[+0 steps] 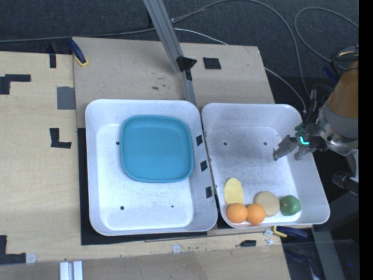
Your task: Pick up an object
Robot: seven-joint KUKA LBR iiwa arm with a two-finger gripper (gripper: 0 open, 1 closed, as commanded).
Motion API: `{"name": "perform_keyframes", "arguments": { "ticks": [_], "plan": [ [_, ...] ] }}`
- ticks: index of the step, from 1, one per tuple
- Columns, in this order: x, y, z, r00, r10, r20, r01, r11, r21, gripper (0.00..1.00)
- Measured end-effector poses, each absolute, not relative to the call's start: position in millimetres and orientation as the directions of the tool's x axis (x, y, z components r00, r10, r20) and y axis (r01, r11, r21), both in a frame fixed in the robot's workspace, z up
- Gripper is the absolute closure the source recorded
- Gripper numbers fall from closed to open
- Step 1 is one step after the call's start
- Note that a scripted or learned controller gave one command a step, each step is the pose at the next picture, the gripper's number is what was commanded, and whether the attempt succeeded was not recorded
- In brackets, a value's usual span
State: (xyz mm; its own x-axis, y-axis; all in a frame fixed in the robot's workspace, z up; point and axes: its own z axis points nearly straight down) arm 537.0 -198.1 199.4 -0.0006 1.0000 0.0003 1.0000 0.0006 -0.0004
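1. The things to pick from lie bunched along the lower edge of the right bin (303, 174), in the lower right of the frame: a pale yellow piece (233, 191), two orange balls (236, 213) (256, 213) touching each other, a beige rounded piece (267, 202) just beside them, and a green ball (289, 205) at the right end of the row.
2. The yellow piece is the only one with a clear long axis; it runs roughly up and down the frame. The rest are round.
3. The gripper (287, 149) sits over the right bin's right-hand part, at mid-height of the frame, above the cluster and apart from it. It holds nothing. Whether its fingers are spread or pressed together cannot be told at this size.
4. From the gripper, the green ball and the beige piece lie nearest, down the frame; the orange balls and the yellow piece lie down and to the left. In my judgement, the move must go towards the frame's lower edge.
5. The left bin (96, 156) holds a blue plate (156, 147), well apart from the gripper. Both bins rest on the tabletop (35, 156).
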Motion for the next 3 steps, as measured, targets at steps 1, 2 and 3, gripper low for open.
{"name": "perform_keyframes", "arguments": {
  "ticks": [1,2,3],
  "plan": [
    [537.1,-198,199,-0.001,1.0,0.0,1.0,0.001,0.0,0.0],
    [528.1,-194,142,-0.001,1.0,0.001,1.0,0.001,-0.006,0.0],
    [527.8,-193,90,-0.001,1.0,0.0,1.0,0.001,-0.002,0.0]
  ]
}}
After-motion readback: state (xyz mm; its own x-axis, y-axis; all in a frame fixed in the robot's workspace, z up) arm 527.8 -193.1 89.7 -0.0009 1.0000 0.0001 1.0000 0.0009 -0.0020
